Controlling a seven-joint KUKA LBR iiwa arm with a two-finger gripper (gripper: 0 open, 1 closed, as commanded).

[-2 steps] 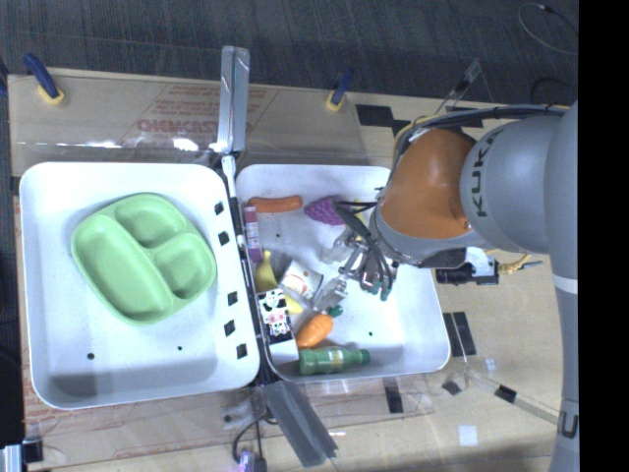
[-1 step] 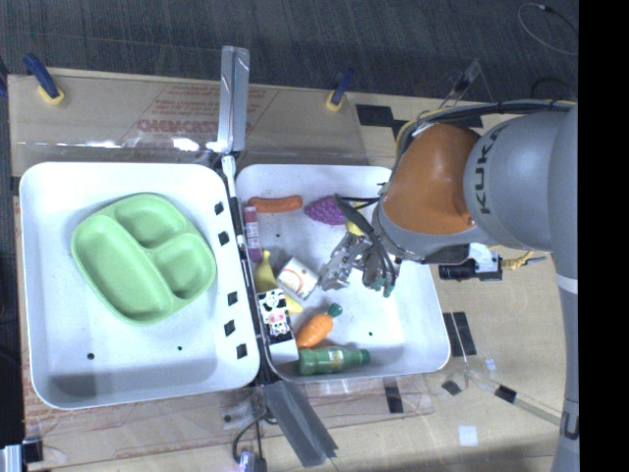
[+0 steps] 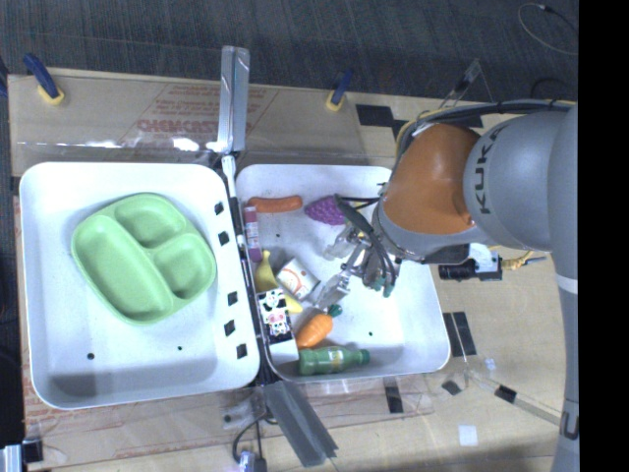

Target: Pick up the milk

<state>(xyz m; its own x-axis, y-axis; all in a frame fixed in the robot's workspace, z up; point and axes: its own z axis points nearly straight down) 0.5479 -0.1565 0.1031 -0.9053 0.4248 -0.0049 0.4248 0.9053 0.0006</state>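
The grey arm [image 3: 526, 180] reaches in from the right over the right bin [image 3: 418, 332], its orange band [image 3: 432, 180] above the wrist, which bends down and leftward. The gripper [image 3: 339, 281] hangs low near the bin's middle; whether its jaws are apart or together cannot be told. The milk carton [image 3: 276, 313], with cow spots, lies by the bin's left wall, just beside a carrot [image 3: 314, 329] and above a green bottle [image 3: 332, 360]. A green plate [image 3: 142, 256] sits in the left bin [image 3: 59, 362].
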